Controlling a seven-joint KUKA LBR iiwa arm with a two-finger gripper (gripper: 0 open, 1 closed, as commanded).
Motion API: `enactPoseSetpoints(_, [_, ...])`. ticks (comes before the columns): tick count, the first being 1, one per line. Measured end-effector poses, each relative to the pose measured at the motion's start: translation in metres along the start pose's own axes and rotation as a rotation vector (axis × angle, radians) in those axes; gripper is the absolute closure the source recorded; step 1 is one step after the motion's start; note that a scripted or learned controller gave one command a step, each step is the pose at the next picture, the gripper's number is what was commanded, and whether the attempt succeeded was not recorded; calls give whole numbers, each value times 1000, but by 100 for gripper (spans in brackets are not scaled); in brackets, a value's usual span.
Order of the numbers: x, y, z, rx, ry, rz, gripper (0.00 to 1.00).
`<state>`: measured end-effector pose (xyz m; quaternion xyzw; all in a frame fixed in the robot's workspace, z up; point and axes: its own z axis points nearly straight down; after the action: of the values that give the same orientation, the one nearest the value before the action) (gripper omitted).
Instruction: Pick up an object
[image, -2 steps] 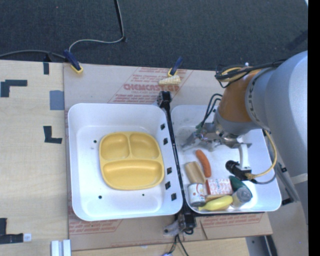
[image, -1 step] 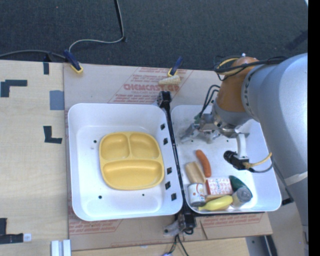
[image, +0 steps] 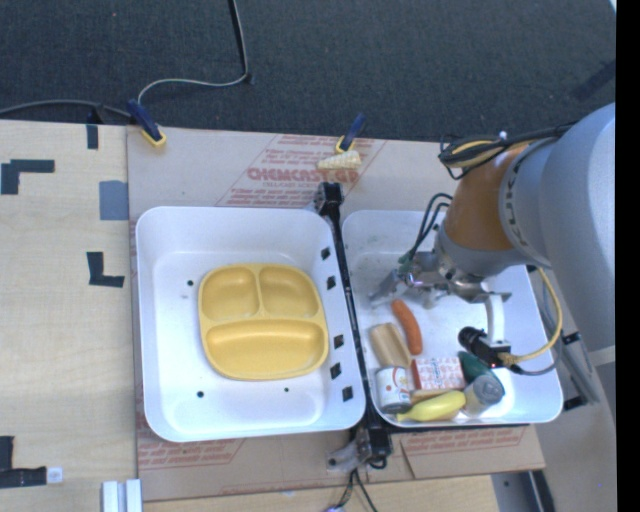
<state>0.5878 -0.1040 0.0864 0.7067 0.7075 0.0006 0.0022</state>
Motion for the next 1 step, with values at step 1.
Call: enactPoseSetpoints(1, [0, 0, -10, -1, -1, 0, 100])
